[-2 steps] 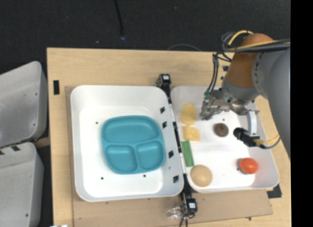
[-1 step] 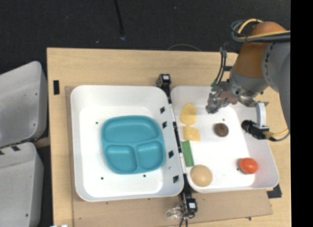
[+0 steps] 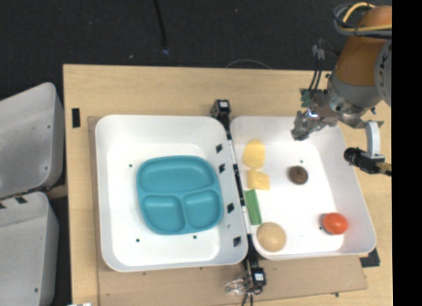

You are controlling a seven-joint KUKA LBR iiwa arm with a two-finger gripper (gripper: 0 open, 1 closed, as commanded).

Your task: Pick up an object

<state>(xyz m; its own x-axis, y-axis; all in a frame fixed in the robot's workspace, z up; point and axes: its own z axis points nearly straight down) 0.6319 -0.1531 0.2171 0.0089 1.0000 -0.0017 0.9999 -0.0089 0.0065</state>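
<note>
Hovering over the upper edge of the right bin (image 3: 349, 166), toward the upper right of the frame, the gripper (image 3: 304, 128) is too small and dark for you to judge; you cannot tell whether it is spread or closed, and nothing shows in it.

Your candidates all lie in that right bin. The nearest is the brown round object (image 3: 299, 175), just below the gripper near the bin's centre; it looks small, firm and light, and it stands apart from its neighbours, so a straight top-down pinch across its width seems the easiest hold. The red ball (image 3: 335, 223) at the lower right would likely roll, and it sits close to the wall. The tan ball (image 3: 271, 237) at the bottom, the green bar (image 3: 252, 206), the yellow block (image 3: 259, 180) and the yellow rounded piece (image 3: 254, 153) crowd the left wall, leaving you little room on that side.

The bin floor is smooth white plastic, probably slick, so round pieces may skid away if nudged. The left bin (image 3: 112, 186) holds a blue divided tray (image 3: 178, 194). Both bins rest on a pale wooden bench (image 3: 82, 90) against a dark floor, with white furniture at the far left.
</note>
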